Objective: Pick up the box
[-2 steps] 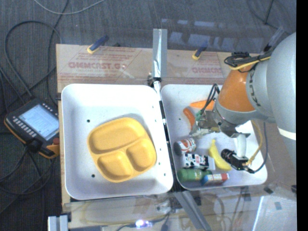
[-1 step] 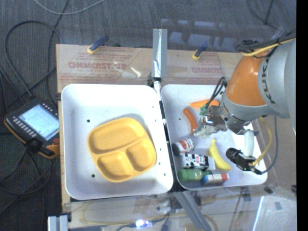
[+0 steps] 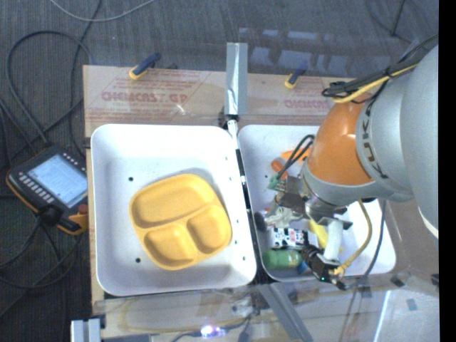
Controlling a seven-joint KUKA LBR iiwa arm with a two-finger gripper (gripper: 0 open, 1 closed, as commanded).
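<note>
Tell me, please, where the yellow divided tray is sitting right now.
The yellow divided tray lies flat in the left white bin, slightly toward its lower right, near the wall it shares with the right bin where the arm is working.

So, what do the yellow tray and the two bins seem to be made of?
The yellow tray looks like moulded plastic: matte, one colour, with rounded compartments. The left bin and right bin look like thin white plastic, smooth with a soft sheen and rolled rims; coated metal cannot be excluded.
</note>
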